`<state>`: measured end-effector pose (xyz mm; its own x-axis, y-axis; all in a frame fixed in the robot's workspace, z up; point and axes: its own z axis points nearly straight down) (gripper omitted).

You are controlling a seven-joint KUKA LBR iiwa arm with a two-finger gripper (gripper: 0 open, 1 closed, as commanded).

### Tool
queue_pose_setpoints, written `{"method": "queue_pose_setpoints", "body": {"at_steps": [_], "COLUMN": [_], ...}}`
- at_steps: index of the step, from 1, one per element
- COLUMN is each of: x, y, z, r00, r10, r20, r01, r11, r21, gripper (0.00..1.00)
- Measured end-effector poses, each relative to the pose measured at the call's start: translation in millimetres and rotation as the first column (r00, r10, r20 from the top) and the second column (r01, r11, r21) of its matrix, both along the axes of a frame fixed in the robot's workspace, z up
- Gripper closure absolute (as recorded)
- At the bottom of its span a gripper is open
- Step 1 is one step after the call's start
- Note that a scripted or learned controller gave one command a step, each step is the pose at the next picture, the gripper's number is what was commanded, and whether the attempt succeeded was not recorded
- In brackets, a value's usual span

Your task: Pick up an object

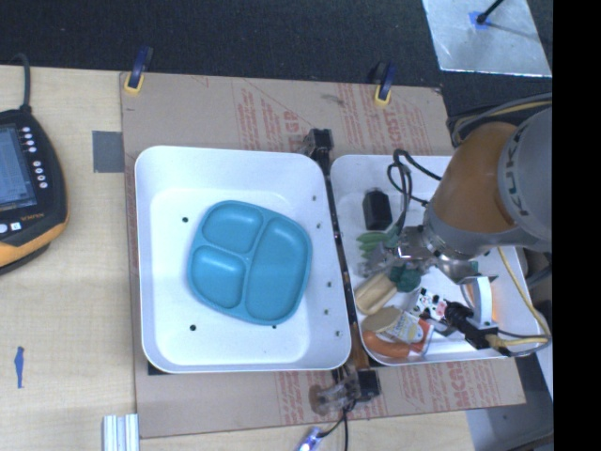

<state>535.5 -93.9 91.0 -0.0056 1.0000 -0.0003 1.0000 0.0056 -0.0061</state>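
My gripper (406, 259) reaches down into the right bin (349, 172) from under the orange wrist band, just above a small dark green object (407, 276). Around it lie a pale green piece (374, 242), a tan wooden block (374, 292) and a black object (377, 209) toward the back. At the bin's front sits an orange dish (387, 346) with a printed packet (406, 328) on it. The arm hides the right half of this bin.
The left bin (160, 336) holds a blue divided plate (250, 261) in its middle. A teach pendant (23, 191) rests on the bench at far left. Clamps (138, 69) pin the cardboard sheet at the back.
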Motion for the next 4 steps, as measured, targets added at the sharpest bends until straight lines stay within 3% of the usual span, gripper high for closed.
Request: {"method": "queue_pose_setpoints", "body": {"at_steps": [1,2,3,4], "x": [41,-18,-18,22], "y": [-41,-13,-14,68], "z": [1,0,11,101], "r00": [1.0,1.0,1.0,1.0], "r10": [-0.004,-0.002,0.001,-0.001], "r20": [0.004,0.002,0.001,0.003], "r01": [0.004,0.002,-0.001,0.001], "r11": [1.0,1.0,1.0,1.0], "r21": [0.0,0.0,-0.001,0.001], "gripper": [0.0,0.0,1.0,1.0]}}
